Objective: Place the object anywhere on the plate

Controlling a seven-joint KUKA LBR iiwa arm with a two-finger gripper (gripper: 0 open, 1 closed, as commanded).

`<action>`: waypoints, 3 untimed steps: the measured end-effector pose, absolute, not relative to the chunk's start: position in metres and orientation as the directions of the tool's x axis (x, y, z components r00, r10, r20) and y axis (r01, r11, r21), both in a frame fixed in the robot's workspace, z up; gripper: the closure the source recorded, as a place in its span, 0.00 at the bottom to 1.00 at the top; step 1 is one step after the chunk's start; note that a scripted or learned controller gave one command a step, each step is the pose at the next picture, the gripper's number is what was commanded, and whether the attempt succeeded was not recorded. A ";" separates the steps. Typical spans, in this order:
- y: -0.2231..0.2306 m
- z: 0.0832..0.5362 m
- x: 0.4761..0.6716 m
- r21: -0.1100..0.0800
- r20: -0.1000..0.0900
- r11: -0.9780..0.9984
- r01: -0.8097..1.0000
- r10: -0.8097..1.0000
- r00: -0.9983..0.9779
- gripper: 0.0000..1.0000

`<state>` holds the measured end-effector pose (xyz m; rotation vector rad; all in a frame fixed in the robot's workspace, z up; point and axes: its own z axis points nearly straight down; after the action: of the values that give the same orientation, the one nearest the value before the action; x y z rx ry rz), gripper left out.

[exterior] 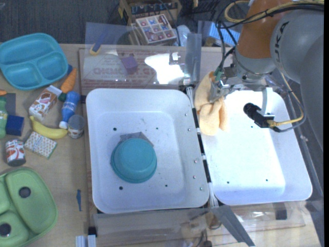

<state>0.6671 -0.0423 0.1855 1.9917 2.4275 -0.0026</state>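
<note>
A round teal plate (133,160) lies in the left white bin (175,189), a little left of its middle, partly over a grey scrap. A soft pale-yellow object (209,113) hangs from my gripper (218,85) over the left edge of the right bin (257,184), close to the divider between the bins. The fingers are closed on its upper part and its lower end droops down. The grey arm with its orange band (262,19) reaches in from the upper right. The plate is down and to the left of the held object.
A black fitting on a cable (257,115) hangs over the right bin beside the gripper. Left of the bins lie a teal divided tray (33,60), a banana (47,129), a blue bottle (68,108), small boxes and a green tray (23,207). A clear panel (133,66) stands behind the left bin.
</note>
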 end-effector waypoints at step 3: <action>0.106 0.141 0.597 0.002 -0.001 0.404 0.915 0.915 -0.404 1.00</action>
<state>0.5972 0.1063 0.1406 1.7139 2.6298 0.0020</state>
